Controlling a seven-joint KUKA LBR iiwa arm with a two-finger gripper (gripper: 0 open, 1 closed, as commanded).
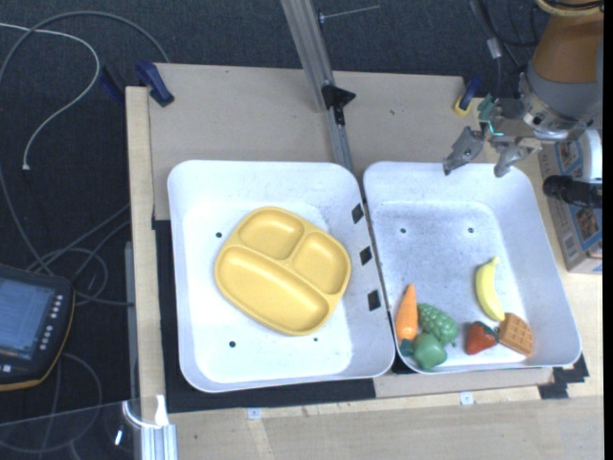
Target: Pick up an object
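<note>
The right bin (pixel 450 247) holds toy food along its near side: a yellow banana (pixel 488 289), an orange carrot (pixel 407 312), green vegetables (pixel 433 333), a red strawberry (pixel 479 337) and a brown waffle (pixel 515 333). My gripper (pixel 484 159) hangs over the far rim of the right bin, well apart from the food. Its two fingers are spread wide, with nothing between them.
A yellow divided plate (pixel 283 269) lies in the left bin (pixel 192 257). A metal pole (pixel 311 36) rises behind the bins. Cables trail on the dark floor at left, next to a tablet (pixel 29 324). A box (pixel 579 209) sits at the bench's right edge.
</note>
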